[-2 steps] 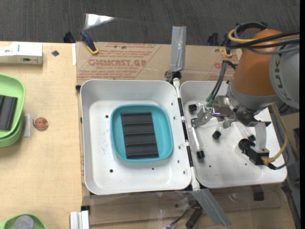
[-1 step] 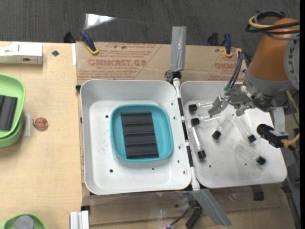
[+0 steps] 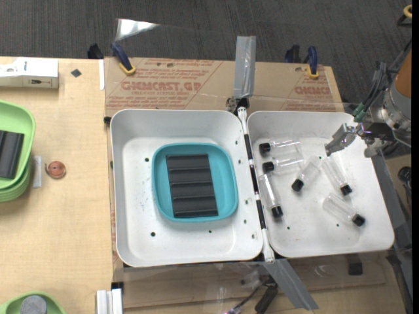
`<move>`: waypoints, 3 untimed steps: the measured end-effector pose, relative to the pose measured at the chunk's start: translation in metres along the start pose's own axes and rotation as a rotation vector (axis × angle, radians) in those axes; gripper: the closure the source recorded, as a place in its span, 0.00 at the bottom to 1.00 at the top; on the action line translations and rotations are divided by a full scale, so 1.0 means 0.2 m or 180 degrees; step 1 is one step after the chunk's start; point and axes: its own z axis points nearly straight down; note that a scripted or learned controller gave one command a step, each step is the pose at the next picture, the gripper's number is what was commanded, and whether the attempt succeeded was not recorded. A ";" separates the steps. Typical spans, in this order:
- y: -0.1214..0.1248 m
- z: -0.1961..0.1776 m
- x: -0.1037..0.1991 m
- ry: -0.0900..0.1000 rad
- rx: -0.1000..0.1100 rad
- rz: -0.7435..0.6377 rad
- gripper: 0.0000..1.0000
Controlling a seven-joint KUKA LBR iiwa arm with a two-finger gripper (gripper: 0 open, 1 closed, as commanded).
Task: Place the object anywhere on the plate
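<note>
At the bottom of the frame, working upward, here is what you have.

Right bin: its near rim sits at lower right. You see several clear vials with black caps scattered on its floor, none touching the plate.

Nearest vial: lies toward the lower right of that bin, cap pointing to the right edge.

Left bin: holds the teal plate at centre frame, with a dark ribbed insert lying on it.

Middle vials: one lies along the bin's left wall, others sit near the centre, well apart from each other.

Far vials: two lie in the upper left of the right bin, just beside the divider.

Gripper: hangs over the upper right of the right bin, reaching in from the right edge. Nothing shows between its fingers; whether they are spread or closed you cannot tell at this size.

Step in hand: you are at the approach, before any pick, as I judge it. No vial is on the plate yet.

Next move: choose one vial, probably the one just below the gripper, come down square over its body, close, lift clear of the divider, then carry left to the plate.
</note>
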 end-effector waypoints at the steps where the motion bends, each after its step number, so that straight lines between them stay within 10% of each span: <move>1: 0.30 -0.77 -0.24 -0.0001 0.0001 0.0132 0.00; 2: 0.62 -0.74 -0.32 0.0000 0.0003 0.0416 0.00; 3: 0.49 0.03 -0.28 0.0001 0.0004 0.0519 0.00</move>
